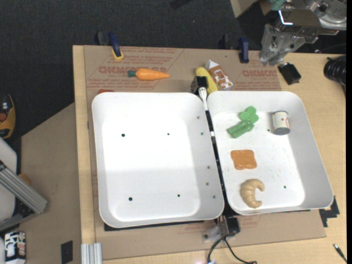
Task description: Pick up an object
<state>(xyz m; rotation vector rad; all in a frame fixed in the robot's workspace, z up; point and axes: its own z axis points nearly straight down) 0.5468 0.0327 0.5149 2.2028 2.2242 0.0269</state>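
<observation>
The right bin holds a green toy, a small white and grey can lying on its side, a flat orange square piece and a tan croissant. My gripper hangs above the bench beyond the bin's far edge, up and to the right of the green toy. It is open with nothing between its fingers.
The left bin sits beside the right one. Behind the bins on the brown board lie a carrot, a yellow banana and a small brown box. Blue clamps stand at the board's far edge.
</observation>
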